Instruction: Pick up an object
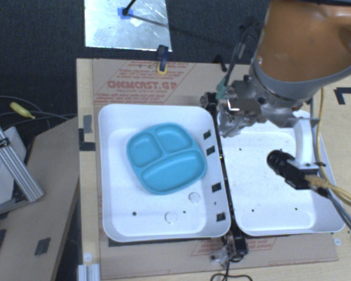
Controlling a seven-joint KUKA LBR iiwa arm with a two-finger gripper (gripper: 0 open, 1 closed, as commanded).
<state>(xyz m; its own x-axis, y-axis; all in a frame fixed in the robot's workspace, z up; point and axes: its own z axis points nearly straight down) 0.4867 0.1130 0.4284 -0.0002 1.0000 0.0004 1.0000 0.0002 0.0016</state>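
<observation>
Arm (307, 40) leans in from the right, its gripper (231, 122) low over the bins' shared wall; finger spread cannot be told. Left of it lies a blue plate (165, 157).

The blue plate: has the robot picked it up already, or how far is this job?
Nothing looks done yet: the blue plate lies flat in the left bin, untouched. In hand: the gripper sits near the divider, above the right bin, apart from the plate. Left: reach, grasp and lift.
</observation>
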